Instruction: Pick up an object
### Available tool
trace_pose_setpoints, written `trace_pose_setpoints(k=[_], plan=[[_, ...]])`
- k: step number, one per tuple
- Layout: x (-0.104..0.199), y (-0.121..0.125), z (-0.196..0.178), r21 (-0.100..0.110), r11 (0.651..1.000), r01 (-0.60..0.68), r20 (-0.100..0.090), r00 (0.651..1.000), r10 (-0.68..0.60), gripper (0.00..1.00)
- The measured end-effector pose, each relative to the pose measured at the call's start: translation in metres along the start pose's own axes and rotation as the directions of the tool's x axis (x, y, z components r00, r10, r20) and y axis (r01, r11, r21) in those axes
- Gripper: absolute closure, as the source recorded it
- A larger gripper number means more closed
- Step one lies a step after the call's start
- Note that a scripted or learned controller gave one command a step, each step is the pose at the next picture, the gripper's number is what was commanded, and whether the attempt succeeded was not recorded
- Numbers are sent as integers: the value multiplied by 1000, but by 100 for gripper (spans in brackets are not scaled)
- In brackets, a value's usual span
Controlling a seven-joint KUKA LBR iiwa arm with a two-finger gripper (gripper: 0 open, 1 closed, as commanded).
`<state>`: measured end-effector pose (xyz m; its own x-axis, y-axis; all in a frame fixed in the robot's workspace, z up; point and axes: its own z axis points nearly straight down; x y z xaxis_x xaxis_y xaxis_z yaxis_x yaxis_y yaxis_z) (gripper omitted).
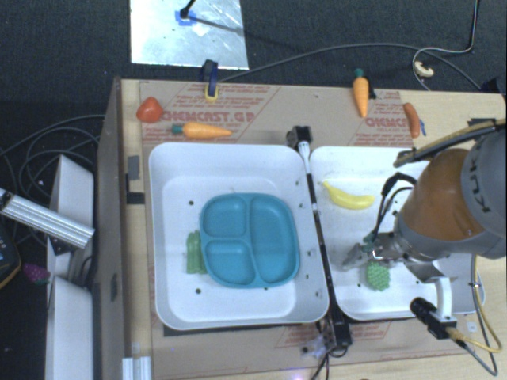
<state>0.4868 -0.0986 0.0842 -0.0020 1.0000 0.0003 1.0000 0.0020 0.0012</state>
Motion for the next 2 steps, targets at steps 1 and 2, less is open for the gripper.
trace_pose_setpoints(k=[1, 2], plan=[[1, 1, -11, -2, 1000, 0, -2, 1000, 0, 100], [-88, 72, -73, -4, 1000, -2, 3, 1000, 2, 100]])
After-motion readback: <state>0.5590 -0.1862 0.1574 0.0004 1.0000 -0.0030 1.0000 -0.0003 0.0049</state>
